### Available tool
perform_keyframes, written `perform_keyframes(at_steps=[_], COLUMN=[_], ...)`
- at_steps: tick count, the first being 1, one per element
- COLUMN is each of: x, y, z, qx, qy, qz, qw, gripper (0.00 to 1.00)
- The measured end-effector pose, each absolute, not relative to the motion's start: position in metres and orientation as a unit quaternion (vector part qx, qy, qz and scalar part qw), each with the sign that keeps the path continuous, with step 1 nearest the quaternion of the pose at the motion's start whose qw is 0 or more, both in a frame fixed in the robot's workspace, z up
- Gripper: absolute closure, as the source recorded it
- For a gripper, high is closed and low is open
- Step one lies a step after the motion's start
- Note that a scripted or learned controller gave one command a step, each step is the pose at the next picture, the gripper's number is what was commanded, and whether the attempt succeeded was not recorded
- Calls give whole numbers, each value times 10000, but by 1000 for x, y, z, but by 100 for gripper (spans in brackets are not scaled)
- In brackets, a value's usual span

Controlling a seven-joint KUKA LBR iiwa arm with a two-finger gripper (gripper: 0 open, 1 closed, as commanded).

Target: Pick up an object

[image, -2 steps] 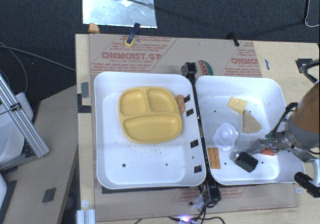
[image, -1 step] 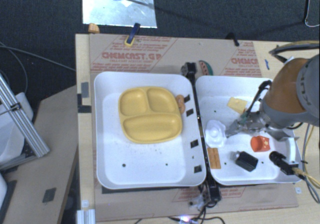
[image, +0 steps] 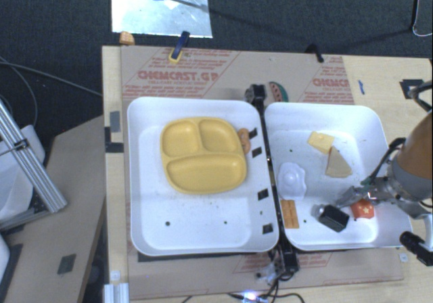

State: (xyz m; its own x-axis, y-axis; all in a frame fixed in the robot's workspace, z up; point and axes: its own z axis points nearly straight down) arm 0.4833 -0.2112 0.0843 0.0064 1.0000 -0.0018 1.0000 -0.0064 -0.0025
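- You have two white bins side by side on the table (image: 223, 65); take the right bin (image: 365, 119) as your landmark.
- Inside the right bin, toward its far wall, you see a pale yellow wedge (image: 321, 141), and just beside it a tan wedge (image: 337, 164).
- Near that bin's left wall lies a clear plastic cup (image: 291, 179), with an orange flat strip (image: 289, 214) just in front of it.
- At the bin's near right part you find a black block (image: 333, 218) and, just beside it, a small red-orange object (image: 363, 209).
- The gripper (image: 357, 195) reaches into the right bin from its right wall, low over the black block and the red-orange object. You cannot tell from this blurred view whether the fingers are open or closed, or whether they touch either thing.
- Left of the right bin, the left bin (image: 145, 227) carries a yellow divided plate (image: 203, 154), with a small tan piece (image: 243, 139) at the plate's right rim.
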Motion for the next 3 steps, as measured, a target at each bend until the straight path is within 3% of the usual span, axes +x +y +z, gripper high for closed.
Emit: perform_keyframes(at_steps=[1, 2, 3], x=[488, 560, 557], y=[-207, -190, -192], z=[95, 85, 85], qx=[-7068, -7041, -7058], qy=[-7074, -7101, -7085], qz=[-12, -23, -6], qw=[-18, -26, -10], gripper=[100, 100, 0])
